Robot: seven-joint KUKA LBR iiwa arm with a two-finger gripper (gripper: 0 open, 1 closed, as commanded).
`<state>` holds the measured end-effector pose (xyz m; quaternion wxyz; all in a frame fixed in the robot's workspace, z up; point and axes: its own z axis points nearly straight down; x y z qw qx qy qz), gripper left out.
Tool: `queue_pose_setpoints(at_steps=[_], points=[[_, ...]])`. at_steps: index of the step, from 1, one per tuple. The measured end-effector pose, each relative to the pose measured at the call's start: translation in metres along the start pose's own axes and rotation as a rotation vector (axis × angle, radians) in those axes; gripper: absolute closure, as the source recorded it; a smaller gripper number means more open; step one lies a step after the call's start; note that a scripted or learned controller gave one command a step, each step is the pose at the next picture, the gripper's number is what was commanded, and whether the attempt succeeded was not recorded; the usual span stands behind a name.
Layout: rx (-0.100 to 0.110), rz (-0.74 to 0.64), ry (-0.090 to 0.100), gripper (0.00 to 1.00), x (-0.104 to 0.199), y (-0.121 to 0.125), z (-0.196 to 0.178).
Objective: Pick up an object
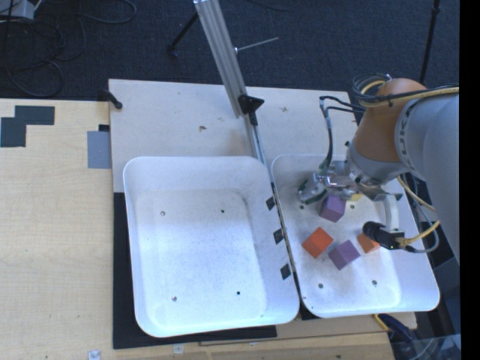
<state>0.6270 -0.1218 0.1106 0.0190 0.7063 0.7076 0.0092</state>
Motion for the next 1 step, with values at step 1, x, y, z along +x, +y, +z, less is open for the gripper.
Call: queue_pose_setpoints(at_steps=[1], points=[[0.045,0.004,0.015,0.00,0.0028,-0.0088,0.0157]])
